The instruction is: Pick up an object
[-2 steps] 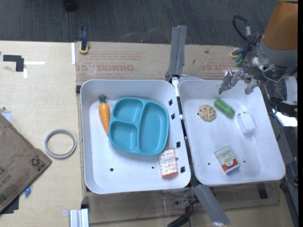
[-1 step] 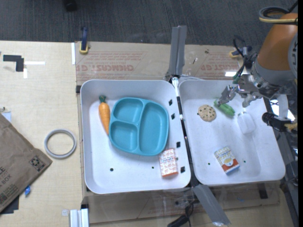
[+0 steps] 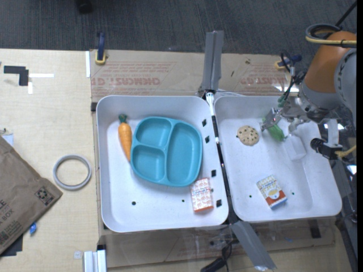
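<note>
a grey kuka arm (image 3: 332, 67) with an orange band leans in over the right-hand white bin (image 3: 317, 208), its gripper (image 3: 276, 124) low near the bin's far side. a small green object (image 3: 275, 132) sits right at the fingertips; whether it is clamped between them or merely lying under them cannot be told, and the gripper's state is too small and cluttered to read.

largest of the surroundings is the left bin (image 3: 108, 169), well off to the gripper's left past the divider, holding a teal sectioned plate (image 3: 167, 151). a toy carrot (image 3: 125, 139) lies just beyond the plate's far-left edge, long axis running along the bin's depth. a red-and-white snack packet (image 3: 201, 195) rests near that bin's front right corner.

closer in, a juice carton (image 3: 270, 191) lies toward the front of the right bin, well apart from the gripper. a round cookie (image 3: 248, 135) sits just to the gripper's left, near but not touching the green piece.

the green object looks the likeliest target, being directly beneath the tool. the cookie is the only neighbour close enough to be nudged. out on the bench, a roll of tape (image 3: 72, 171) and a cardboard box (image 3: 22, 191) lie far to the left.
</note>
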Tool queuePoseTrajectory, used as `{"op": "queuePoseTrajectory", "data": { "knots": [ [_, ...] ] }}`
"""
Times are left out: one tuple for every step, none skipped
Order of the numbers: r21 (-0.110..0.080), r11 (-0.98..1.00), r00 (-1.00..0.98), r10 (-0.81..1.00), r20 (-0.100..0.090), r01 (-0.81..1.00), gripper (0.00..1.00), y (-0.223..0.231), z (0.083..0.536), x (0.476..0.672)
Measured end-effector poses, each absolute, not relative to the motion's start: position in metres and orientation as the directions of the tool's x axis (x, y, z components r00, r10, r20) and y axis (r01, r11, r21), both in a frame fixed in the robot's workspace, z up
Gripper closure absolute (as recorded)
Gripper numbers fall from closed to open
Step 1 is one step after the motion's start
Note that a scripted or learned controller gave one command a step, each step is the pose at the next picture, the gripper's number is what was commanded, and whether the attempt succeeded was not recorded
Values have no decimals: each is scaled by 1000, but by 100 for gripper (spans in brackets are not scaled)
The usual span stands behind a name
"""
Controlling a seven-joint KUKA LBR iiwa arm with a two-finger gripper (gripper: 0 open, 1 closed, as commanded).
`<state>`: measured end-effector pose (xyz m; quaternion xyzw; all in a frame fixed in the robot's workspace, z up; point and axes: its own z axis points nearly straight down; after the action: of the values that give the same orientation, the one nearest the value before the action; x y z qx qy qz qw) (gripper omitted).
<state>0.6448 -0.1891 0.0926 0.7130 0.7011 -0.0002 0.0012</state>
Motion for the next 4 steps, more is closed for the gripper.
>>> {"op": "queuePoseTrajectory", "data": {
  "knots": [
    [3, -17, 17, 1000, -3, 1000, 100, -190, 102, 645],
    [-1, 137, -137, 991, -1, 991, 100, -104, 205, 599],
    [-1, 181, -181, 984, -1, 984, 100, -119, 180, 619],
    [-3, 132, -132, 991, 0, 991, 100, -100, 152, 605]
  ]
}}
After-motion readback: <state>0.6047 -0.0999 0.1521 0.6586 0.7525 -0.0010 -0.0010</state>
